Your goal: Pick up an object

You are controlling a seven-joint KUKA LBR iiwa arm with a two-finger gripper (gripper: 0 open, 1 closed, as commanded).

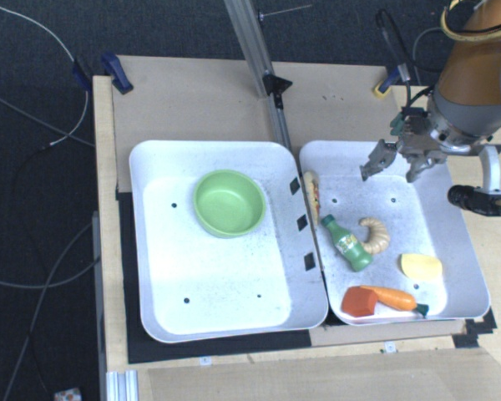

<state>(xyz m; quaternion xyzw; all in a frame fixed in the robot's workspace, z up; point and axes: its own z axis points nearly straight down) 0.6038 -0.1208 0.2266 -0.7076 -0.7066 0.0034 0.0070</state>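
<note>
My gripper (395,166) hangs above the far part of the right bin (459,232), its two fingers spread open with nothing between them. Below it in that bin lie a green bottle (348,246), a tan curved piece (375,233), a yellow piece (422,266), an orange carrot (392,298) and a red piece (359,302). A long tan stick (312,197) rests along the bin's left wall. All of these sit nearer the front than the gripper.
The left bin (175,291) holds a green bowl (229,202) in its far half. A metal pole (250,36) slants in from the top and ends between the bins. Blue clamps (115,71) sit at the bench's far corners.
</note>
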